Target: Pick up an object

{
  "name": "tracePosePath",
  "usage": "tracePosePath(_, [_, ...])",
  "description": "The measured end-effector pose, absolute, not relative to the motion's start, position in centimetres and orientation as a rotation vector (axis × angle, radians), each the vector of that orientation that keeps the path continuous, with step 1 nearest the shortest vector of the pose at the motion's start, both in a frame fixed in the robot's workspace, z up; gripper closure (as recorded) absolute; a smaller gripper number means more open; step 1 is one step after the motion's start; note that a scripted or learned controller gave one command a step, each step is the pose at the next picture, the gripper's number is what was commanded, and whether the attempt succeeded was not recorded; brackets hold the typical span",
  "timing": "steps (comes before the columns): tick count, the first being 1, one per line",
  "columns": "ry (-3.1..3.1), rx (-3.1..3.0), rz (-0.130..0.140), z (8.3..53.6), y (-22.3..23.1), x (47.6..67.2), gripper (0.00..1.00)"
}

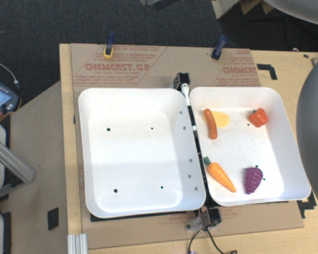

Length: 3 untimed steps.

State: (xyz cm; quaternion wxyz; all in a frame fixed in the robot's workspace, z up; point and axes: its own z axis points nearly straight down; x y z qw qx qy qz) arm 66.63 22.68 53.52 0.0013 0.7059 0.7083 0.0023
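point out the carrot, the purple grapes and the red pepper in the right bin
carrot (221,176), camera view, middle of its orange body
purple grapes (253,180), camera view, centre of the bunch
red pepper (258,118), camera view, middle of its red body

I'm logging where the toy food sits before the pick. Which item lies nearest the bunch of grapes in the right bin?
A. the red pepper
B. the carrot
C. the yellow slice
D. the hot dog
B: the carrot lies just left of the grapes in the near part of the right bin, while the other three sit toward the far side.
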Motion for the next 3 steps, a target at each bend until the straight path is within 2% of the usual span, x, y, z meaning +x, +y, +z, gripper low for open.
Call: tracePosePath(3, [2.222,2.219,0.002,53.53,22.47,66.62,1.0])
